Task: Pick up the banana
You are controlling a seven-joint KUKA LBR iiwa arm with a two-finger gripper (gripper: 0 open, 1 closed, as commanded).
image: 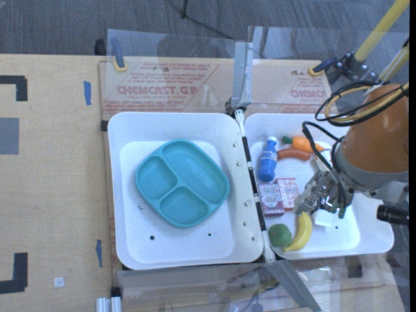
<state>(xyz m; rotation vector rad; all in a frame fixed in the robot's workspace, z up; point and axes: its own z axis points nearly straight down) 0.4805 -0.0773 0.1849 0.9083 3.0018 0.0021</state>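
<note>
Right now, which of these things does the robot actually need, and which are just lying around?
Needed: banana, hand, which hangs just above the banana.

Lying around: blue bottle, carrot, green ball, red packets, blue divided plate.

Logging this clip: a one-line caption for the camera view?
Gripper poised just above the banana in the right bin; teal divided plate in the left.

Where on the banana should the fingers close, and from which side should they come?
Probably across the banana's curved middle, coming from above. It lies flat in the right bin, its lower end close against the green fruit, so the upper half, nearest the gripper, looks freer.
</note>
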